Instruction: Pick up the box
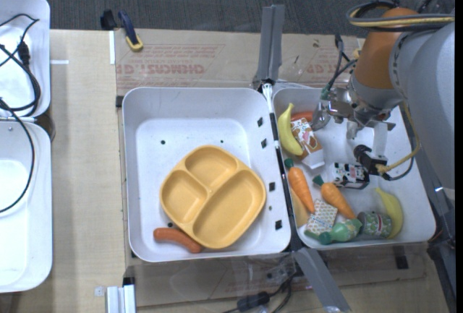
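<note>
Grey arm with orange band enters from the right, its two-finger gripper [338, 114] lowered over the far part of the right white bin [416, 228]; whether the fingers are apart or together cannot be told. The small red-and-white carton box [308, 139] lies just left of the gripper, beside one of two yellow bananas [286, 132]. Two orange carrots [301, 190]. Left white bin [137, 160]: one yellow divided plate [212, 195], one sausage [176, 238], partly hidden beneath it.

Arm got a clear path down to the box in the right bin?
Probably yes. The box lies uncovered by the left wall, gripper just beside it. The banana touches its left side, leaving little room there.
</note>
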`<state>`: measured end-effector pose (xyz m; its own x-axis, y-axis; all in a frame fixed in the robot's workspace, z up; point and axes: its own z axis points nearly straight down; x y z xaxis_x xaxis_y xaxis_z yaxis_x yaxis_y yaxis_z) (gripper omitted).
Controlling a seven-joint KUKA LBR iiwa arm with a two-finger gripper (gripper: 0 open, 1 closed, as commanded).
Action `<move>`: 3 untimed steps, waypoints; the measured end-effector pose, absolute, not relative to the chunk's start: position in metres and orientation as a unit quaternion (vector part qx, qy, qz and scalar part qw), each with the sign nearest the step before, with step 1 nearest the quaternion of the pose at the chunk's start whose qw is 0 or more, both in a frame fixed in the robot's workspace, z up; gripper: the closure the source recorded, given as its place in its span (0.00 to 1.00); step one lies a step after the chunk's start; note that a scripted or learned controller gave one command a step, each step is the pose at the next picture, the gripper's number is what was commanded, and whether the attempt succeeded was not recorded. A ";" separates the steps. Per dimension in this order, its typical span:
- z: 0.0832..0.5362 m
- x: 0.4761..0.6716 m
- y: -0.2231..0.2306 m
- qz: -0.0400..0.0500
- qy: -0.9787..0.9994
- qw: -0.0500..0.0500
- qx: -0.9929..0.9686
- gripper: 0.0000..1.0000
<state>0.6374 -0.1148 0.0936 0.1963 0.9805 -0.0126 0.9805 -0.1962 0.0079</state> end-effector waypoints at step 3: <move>0.092 0.634 -0.197 0.001 0.537 -0.003 0.844 0.00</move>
